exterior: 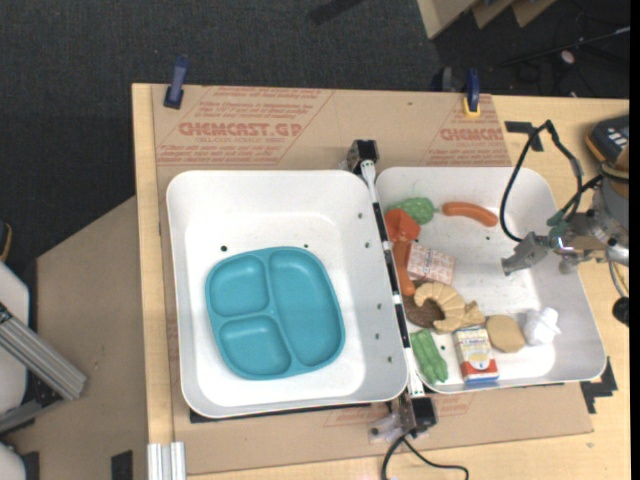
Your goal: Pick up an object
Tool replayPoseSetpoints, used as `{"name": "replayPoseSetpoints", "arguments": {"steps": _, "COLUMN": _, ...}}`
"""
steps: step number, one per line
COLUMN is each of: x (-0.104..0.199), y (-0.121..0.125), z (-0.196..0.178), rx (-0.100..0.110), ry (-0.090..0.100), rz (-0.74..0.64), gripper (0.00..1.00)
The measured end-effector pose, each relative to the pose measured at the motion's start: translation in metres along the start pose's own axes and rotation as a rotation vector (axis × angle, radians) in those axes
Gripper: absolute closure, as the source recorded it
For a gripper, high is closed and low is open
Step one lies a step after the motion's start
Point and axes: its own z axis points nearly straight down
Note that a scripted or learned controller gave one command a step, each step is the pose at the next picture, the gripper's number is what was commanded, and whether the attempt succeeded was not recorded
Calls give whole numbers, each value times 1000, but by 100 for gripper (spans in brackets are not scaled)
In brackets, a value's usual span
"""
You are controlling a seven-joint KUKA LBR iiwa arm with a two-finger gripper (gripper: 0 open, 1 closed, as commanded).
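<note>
The right bin (560, 368) holds several toy foods. An orange sausage (469, 212) and a green leafy piece (415, 209) lie at its far side, with a red-orange piece (403, 232) beside them. A pink wrapped packet (431, 264), a tan pastry (447, 305), a green pod (430, 354), a small carton (477, 354), a tan round piece (506, 332) and a white crumpled piece (543, 324) fill the middle and near side. My gripper (523, 259) hangs over the bin's right half, apart from the foods and right of the packet, with nothing visibly in it.
The left bin (190, 208) carries a teal divided plate (274, 311). A black cable (515, 183) loops over the right bin's far corner. Both bins rest on a cardboard sheet (240, 123) clamped at the back.
</note>
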Motion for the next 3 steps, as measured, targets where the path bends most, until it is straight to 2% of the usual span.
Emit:
{"name": "replayPoseSetpoints", "arguments": {"steps": 1, "x": 25, "y": 24, "z": 118, "rx": 7, "ry": 4, "rz": -3, "gripper": 0}}
{"name": "replayPoseSetpoints", "arguments": {"steps": 2, "x": 16, "y": 80, "z": 112, "rx": -6, "ry": -4, "rz": -2, "gripper": 0}}
{"name": "replayPoseSetpoints", "arguments": {"steps": 3, "x": 15, "y": 138, "z": 112, "rx": -1, "ry": -2, "rz": -4, "gripper": 0}}
